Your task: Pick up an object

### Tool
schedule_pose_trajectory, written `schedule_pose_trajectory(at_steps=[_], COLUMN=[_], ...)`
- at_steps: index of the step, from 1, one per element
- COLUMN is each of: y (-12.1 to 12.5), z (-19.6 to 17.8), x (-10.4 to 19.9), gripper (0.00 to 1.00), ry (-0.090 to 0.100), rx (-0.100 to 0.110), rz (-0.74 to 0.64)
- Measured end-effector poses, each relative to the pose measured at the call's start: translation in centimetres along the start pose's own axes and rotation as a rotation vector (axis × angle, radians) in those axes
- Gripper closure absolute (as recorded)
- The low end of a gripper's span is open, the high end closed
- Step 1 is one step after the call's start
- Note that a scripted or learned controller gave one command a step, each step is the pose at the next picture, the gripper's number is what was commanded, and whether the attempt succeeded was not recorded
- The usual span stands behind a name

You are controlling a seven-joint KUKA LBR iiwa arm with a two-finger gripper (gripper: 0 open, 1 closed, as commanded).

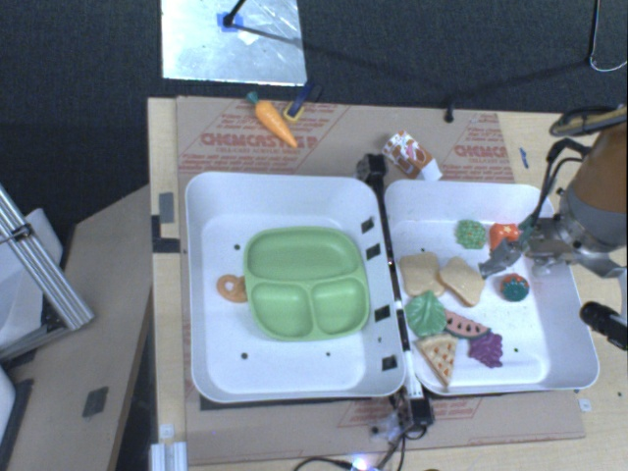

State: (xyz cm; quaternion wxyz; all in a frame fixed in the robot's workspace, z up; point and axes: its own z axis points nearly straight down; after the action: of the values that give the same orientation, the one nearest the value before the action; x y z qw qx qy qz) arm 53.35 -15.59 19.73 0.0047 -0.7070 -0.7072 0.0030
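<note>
Sitting near the right bin's [564,361] right edge, the strawberry [514,287] lies just below your gripper [496,260]; whether its jaws are parted or clenched, I cannot tell. Descend off-centre and you'll likely nudge it toward the bread [462,281] instead.

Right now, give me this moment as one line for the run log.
gripper: over right bin, nothing seen held | nearest: bread slice, strawberry | left bin: green tray, pretzel

Cardboard-topped bench [461,135], two white bins [211,204] side by side, toy carrot [276,123], small packet [406,154]
</note>
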Motion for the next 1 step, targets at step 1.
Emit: schedule_pose_trajectory(at_steps=[1], y=[0.29], z=[-0.63], x=[0.03], gripper=[0.0], ry=[-0.002], rx=[-0.012], rz=[-0.003])
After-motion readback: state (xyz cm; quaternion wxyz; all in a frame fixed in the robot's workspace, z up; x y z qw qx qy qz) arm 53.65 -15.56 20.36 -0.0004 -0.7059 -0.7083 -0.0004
